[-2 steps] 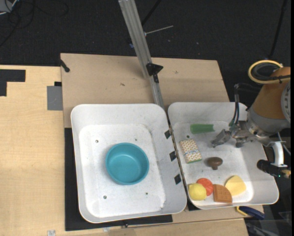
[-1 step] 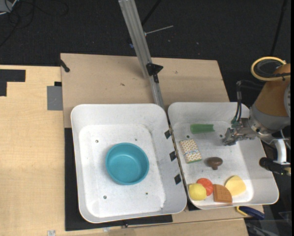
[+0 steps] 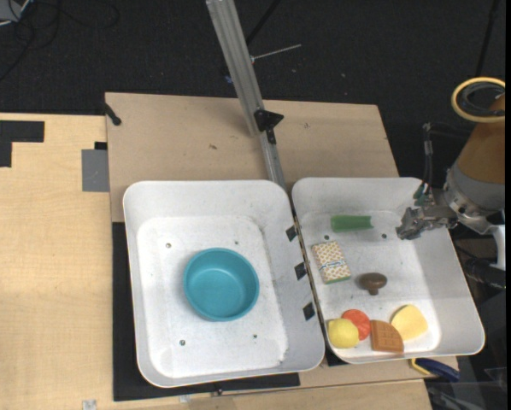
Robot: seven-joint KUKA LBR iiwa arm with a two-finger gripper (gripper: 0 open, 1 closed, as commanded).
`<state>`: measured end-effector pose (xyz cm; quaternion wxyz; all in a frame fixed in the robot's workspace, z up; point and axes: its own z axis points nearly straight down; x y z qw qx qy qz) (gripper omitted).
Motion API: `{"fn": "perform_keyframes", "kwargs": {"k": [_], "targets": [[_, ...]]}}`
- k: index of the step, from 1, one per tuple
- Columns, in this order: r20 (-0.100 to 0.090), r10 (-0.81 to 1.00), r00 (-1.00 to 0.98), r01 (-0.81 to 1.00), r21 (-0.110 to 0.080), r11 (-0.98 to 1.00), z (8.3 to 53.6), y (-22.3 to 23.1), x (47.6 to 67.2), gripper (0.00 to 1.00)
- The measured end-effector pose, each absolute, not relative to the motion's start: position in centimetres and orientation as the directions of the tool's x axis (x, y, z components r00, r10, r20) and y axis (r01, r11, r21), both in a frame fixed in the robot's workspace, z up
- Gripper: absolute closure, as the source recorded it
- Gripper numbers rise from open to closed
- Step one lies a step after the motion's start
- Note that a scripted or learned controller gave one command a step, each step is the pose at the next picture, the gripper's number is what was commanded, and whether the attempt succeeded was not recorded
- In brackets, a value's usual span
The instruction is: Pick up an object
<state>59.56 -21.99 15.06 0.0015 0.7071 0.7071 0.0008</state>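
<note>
In the right bin [image 3: 461,307] lie a green block [image 3: 350,223], a patterned beige packet [image 3: 331,261], a small brown knob-shaped piece [image 3: 373,282], and along the front a yellow ball [image 3: 343,334], a red-orange ball [image 3: 356,321], a brown wedge [image 3: 386,337] and a yellow chunk [image 3: 410,322]. My gripper [image 3: 414,222] hangs over the right bin's far right side, to the right of the green block and apart from it. Nothing shows between its fingers.
A teal bowl [image 3: 221,284] sits in the left bin [image 3: 153,220]. A slanted metal rail [image 3: 243,71] runs from the back down to the gap between the bins. The arm's orange band [image 3: 486,148] stands beyond the right bin's edge.
</note>
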Motion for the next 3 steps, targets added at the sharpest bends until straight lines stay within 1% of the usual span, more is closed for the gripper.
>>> {"fn": "perform_keyframes", "kwargs": {"k": [1,2,3], "targets": [[-0.001,1.0,0.0,1.0,0.005,0.0,21.3,-22.0,60.0,1.0],[-0.001,1.0,0.0,1.0,0.005,0.0,26.5,-22.0,60.1,1.0],[0.001,1.0,-0.004,1.0,-0.001,0.004,25.3,-16.8,61.5,1.0]]}}
